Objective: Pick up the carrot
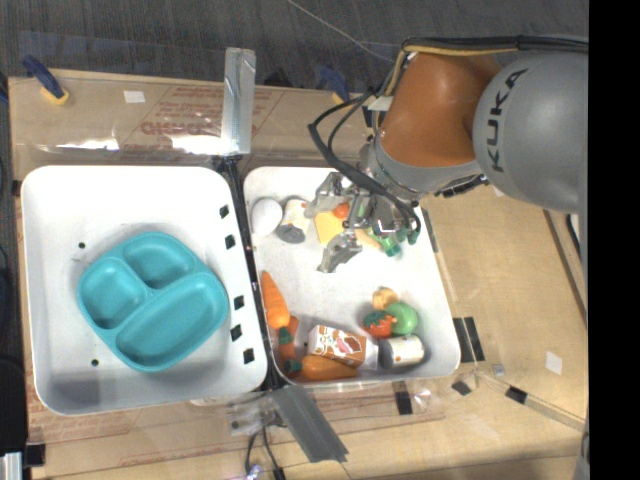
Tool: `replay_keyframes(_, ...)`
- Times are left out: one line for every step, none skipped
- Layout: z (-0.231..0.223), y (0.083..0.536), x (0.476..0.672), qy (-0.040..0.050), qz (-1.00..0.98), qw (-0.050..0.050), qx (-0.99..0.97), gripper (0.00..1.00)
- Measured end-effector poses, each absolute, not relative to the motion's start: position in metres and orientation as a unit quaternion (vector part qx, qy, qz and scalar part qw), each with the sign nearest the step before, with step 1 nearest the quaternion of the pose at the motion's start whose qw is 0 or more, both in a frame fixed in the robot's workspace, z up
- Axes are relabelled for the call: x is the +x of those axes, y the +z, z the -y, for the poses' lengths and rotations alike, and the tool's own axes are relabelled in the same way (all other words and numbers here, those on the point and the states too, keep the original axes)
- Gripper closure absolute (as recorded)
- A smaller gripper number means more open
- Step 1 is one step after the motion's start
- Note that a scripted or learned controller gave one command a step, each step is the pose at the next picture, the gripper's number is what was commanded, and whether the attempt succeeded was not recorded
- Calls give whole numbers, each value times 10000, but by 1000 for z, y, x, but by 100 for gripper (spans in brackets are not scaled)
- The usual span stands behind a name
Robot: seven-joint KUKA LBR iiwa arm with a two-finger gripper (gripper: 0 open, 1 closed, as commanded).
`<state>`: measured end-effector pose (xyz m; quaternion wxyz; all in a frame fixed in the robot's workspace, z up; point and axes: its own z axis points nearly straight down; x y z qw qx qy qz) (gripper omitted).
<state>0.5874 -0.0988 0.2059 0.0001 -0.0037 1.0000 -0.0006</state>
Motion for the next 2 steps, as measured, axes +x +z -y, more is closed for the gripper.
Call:
replay_keyframes(147,169,594,0,-10000,-18,1,0)
replay_keyframes(200,92,560,0,-9983,-7,-590,0)
